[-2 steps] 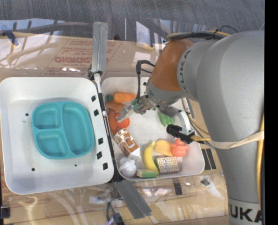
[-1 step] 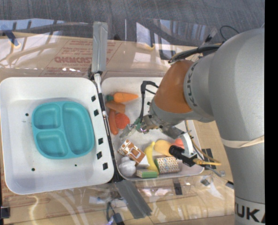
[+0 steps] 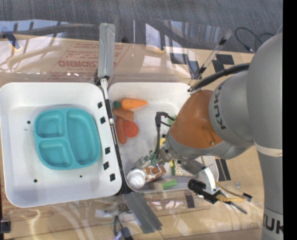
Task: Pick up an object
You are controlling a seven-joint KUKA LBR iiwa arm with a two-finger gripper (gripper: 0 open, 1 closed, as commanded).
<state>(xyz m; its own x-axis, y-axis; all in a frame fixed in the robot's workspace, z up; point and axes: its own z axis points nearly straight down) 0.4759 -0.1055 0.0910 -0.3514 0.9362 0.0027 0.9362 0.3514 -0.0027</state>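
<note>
Tan worktop (image 3: 48,59) under clear plastic sheeting, carrying two shallow white bins side by side. Left bin (image 3: 13,149) holding a teal divided plate (image 3: 67,138) near its middle. Right of that plate, across the divider, right bin (image 3: 153,91) with an orange carrot (image 3: 133,103) at its far left corner, a brown piece (image 3: 124,114) just below, a red slice (image 3: 130,129) beside that. Farther from the plate, at the near edge: a white round object (image 3: 136,179), a brown packet (image 3: 154,171), a green stick (image 3: 169,184). Grey arm with orange band (image 3: 196,124) above this clutter. Claw (image 3: 161,156) low over the packet, mostly hidden by the wrist; released or clenched, cannot tell.
</note>
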